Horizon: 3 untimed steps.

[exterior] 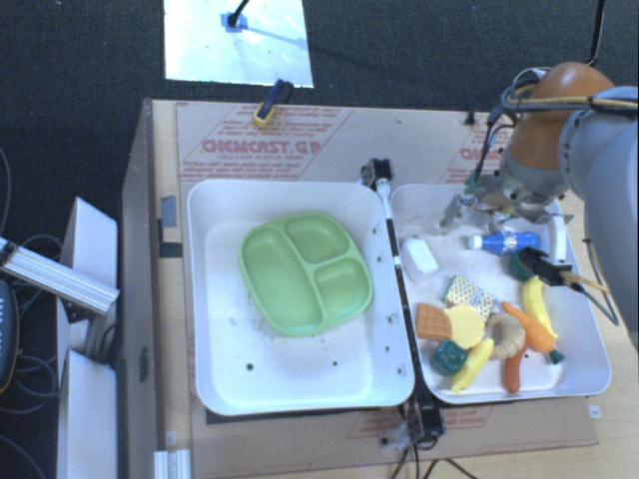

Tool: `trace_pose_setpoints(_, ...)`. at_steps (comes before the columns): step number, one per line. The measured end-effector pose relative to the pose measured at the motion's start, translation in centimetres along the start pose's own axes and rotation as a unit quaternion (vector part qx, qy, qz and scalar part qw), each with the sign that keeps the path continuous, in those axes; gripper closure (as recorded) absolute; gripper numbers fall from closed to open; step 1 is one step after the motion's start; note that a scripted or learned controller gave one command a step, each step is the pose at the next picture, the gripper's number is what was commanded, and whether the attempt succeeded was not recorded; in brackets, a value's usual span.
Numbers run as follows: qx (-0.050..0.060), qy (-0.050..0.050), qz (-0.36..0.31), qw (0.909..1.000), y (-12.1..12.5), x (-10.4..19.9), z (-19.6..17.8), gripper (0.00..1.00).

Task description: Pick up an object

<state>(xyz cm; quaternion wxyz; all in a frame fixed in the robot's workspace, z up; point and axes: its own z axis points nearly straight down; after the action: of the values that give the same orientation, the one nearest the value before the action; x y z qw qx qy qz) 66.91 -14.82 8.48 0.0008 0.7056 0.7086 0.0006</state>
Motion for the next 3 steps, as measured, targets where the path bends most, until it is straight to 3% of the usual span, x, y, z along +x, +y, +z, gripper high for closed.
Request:
trace_pose_setpoints(2,-0.001,0.000,0.001,1.0000,0.0,-1.2,-0.1,0.00)
trace_pose_setpoints(3,0.000,0.000,0.000,1.0000,0.0,0.3,0.0,0.00)
